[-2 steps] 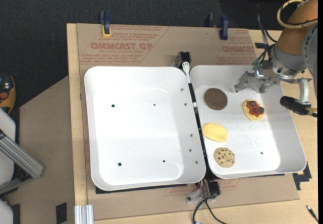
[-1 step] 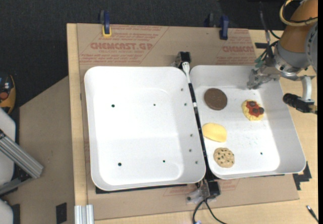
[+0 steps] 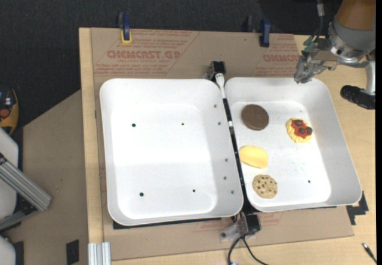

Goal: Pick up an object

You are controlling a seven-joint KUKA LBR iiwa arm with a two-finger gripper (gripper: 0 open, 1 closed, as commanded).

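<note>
Camera view: my claw (image 3: 305, 71) hangs above the far edge of the right white plastic bin (image 3: 340, 156), near its far-right corner, grey wrist and orange band reaching in behind it. It carries nothing; at this size I cannot tell how wide it stands.

Progress, as judged: nothing lifted yet. All four candidates lie on the right bin's floor:
- round dark-brown chocolate biscuit (image 3: 255, 117), toward the far-left part of that bin
- small yellow pastry with red topping (image 3: 299, 130), toward the right wall
- pale yellow lemon-shaped lump (image 3: 253, 156), by the left wall, mid-length
- tan chocolate-chip cookie (image 3: 264, 186), toward the near edge

Remaining: choose one, descend, close, lift. The whole pick is still ahead.

Writing: the brown cardboard sheet (image 3: 179, 49) under both bins reads "CHEMCAST GP" in faded red at its far edge; smaller lines below are illegible.
</note>
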